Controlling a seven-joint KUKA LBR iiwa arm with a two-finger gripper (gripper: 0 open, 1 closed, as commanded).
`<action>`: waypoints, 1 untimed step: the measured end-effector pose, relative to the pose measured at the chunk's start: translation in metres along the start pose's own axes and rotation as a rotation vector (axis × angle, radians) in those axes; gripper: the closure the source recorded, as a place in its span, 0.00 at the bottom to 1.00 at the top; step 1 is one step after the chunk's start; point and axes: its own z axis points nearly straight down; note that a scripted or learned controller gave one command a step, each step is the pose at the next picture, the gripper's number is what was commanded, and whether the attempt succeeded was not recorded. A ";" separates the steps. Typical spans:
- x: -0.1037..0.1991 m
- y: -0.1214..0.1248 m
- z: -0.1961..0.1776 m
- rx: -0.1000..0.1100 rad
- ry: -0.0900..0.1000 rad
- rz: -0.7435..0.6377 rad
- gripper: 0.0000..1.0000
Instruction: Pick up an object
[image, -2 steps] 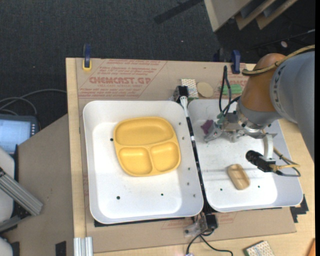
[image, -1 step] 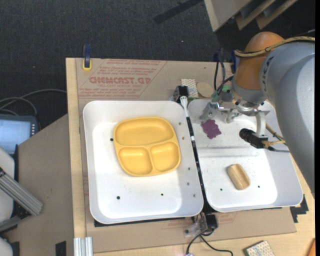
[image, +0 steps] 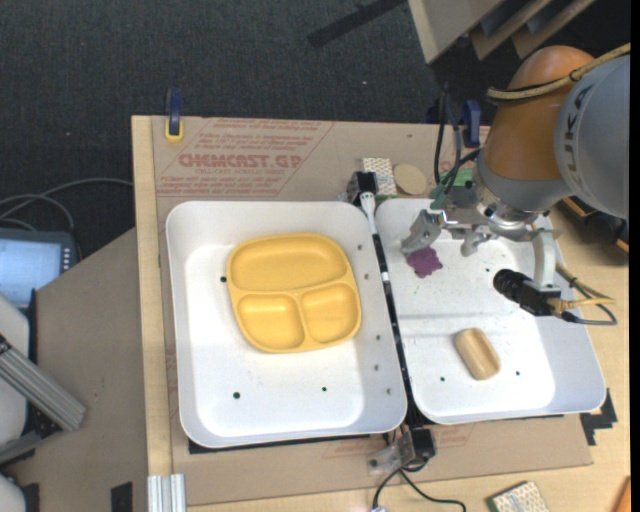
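Right bin (image: 575, 395): a tan bread-roll-shaped object (image: 477, 353) lies near the front, long axis running from back-left to front-right. A small purple object (image: 427, 262) sits toward the back-left. The gripper (image: 440, 228) hovers above it; its state cannot be told. Left bin (image: 190, 330): a yellow divided plate (image: 294, 291).

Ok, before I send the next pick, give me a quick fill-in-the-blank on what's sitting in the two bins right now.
1. The yellow divided plate lies in the ____ bin as the camera sees it.
2. The tan bread-roll-shaped object lies in the ____ bin.
3. The small object lying in the right bin next to the gripper is ____ in colour.
4. The yellow divided plate has ____ compartments.

Missing words: left; right; purple; three
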 end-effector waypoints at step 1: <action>-0.011 -0.015 0.007 0.008 -0.002 0.006 0.00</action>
